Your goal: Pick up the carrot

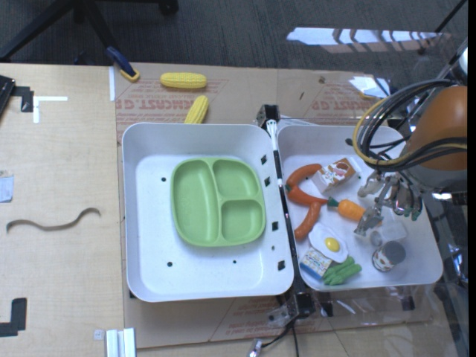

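**Desk:** Where is the small orange toy carrot with the green stub [347,209]?

**Photographer:** In the right-hand shallow white plastic bin [424,274], near its centre, lying flat with the green end pointing to 9 o'clock.

**Desk:** And the arm?

**Photographer:** The metal two-finger gripper [370,216] hangs just at the carrot's 3 o'clock, below the grey arm with its orange band [445,125] and looped black and yellow cables [387,136]. Nothing shows between the fingers; how far apart they stand, I cannot tell.

**Desk:** What surrounds the carrot?

**Photographer:** At 10 o'clock, a small red-and-white printed carton [334,174]. At 9 o'clock, curved orange-red toy sausages [305,195]. At 7 o'clock, a white toy fried egg with a yellow yolk [329,242]; past it, a small blue-and-white carton [314,262] and green toy pea pods [343,271]. At 5 o'clock, a small round tin can on its side [387,256].

**Desk:** Further out?

**Photographer:** The left-hand white bin [141,259] holds a light green three-section plastic plate [219,201]. At its 12 o'clock, two yellow toy corn cobs [184,81] lie on brown cardboard [238,95].
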